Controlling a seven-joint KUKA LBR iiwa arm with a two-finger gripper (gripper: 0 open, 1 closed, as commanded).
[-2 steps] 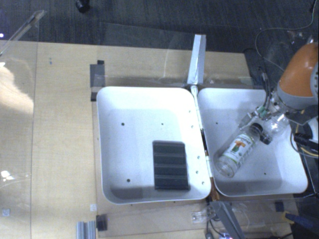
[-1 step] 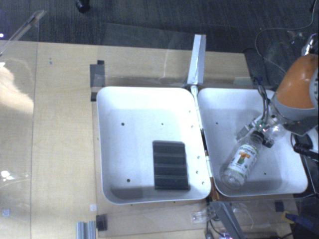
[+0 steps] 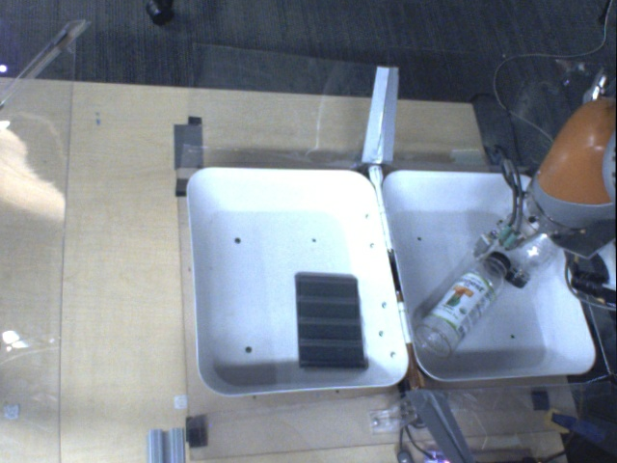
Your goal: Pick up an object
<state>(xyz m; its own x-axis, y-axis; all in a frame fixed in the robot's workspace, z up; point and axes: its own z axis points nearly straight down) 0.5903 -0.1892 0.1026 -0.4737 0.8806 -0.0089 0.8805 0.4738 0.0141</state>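
Bottle (image 3: pixel 461 305) tilted in right bin (image 3: pixel 578 350), label (unreadable) orange-green

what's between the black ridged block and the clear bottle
In the camera view, the bins' adjoining rims separate the black ridged block from the clear bottle; otherwise bare white floor.

Evenly and brightly lit from above. Sharp across the left bin (image 3: pixel 222 258), with soft shadow along its near wall and beneath the dark block (image 3: pixel 329 320) inside it. Pale glare on the wood far left of that bin; faint reflections behind it.
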